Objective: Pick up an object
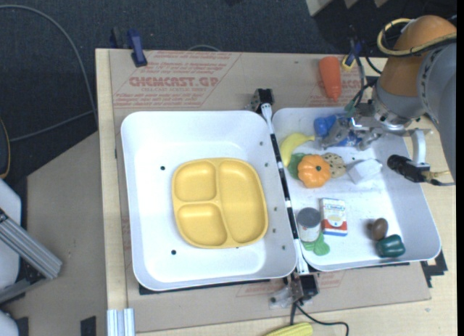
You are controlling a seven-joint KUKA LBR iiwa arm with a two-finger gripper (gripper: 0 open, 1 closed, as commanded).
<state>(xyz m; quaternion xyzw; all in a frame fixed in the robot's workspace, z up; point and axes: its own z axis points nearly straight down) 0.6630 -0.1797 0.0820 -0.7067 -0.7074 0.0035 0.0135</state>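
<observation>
**Arm low over the right bin, nothing visibly lifted yet**

The task appears to be at its reaching stage. The arm [417, 66] comes in from the right, and its tool [346, 133] sits low at the far end of the right bin [413, 204], right at a blue object [324, 124]. Whether it touches that object cannot be told, nor can its state; the metal parts blur into the clutter there. Nothing is seen raised clear of the bin, so the pick itself seems still to be done, as does any lift.

The candidate things all lie in the right bin: a yellow piece [293, 144] beside the divider, a small orange pumpkin [315, 170] next to it, a white block [364, 170], a red-and-white carton [333, 216], a grey can [308, 223], a brown item [378, 228] and a dark green one [391, 245] near the front corner. The left bin [145, 146] holds a yellow divided plate [217, 202]. An orange carrot [330, 77] rests on the tabletop [181, 80] beyond the bins.
</observation>
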